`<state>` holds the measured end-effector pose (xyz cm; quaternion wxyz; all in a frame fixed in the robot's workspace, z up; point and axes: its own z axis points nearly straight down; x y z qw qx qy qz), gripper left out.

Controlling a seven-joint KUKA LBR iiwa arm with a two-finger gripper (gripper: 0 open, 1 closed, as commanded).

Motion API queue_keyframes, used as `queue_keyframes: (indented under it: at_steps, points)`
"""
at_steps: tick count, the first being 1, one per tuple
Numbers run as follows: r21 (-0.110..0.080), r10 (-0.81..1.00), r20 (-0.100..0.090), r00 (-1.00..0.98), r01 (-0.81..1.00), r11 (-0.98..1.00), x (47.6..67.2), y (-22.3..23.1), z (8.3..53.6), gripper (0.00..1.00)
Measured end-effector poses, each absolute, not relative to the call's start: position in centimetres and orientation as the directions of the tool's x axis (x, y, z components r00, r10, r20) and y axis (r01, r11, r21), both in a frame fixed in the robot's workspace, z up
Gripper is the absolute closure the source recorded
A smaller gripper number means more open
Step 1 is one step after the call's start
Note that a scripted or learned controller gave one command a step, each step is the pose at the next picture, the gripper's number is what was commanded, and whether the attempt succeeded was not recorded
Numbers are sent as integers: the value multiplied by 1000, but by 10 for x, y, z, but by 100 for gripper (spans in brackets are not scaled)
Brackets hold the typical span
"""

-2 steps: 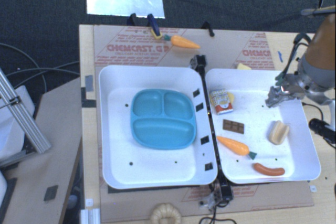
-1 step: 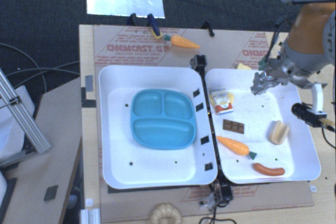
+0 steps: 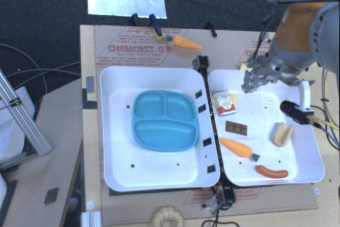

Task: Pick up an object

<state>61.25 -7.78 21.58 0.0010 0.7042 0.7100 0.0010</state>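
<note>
so starting on the left, you've got the left bin [image 3: 114,130] with just a blue divided plate [image 3: 164,119] sitting in it, nothing to grab there really. move over to the right bin [image 3: 313,170] and that's where your candidates are: a small snack box [image 3: 223,102] near the divider, a chocolate bar [image 3: 236,128] just below it, a carrot [image 3: 237,148], a sausage [image 3: 271,171] near the front edge and a bread roll [image 3: 281,134] to the right. the gripper [image 3: 249,85] hangs over the back of that bin, just right of the snack box, and honestly can't tell how it's set from this angle. looks like you're in the approach step, nothing picked yet. next move probably calls for lining up over the box and dropping straight down.
</note>
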Motion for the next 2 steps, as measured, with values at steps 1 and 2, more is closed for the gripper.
queue_keyframes:
  at_steps: [1,2]
  points:
    - [4,1000,0,-6,1000,6,612,-82,232,100]
    - [2,1000,0,-6,1000,6,610,-77,234,100]
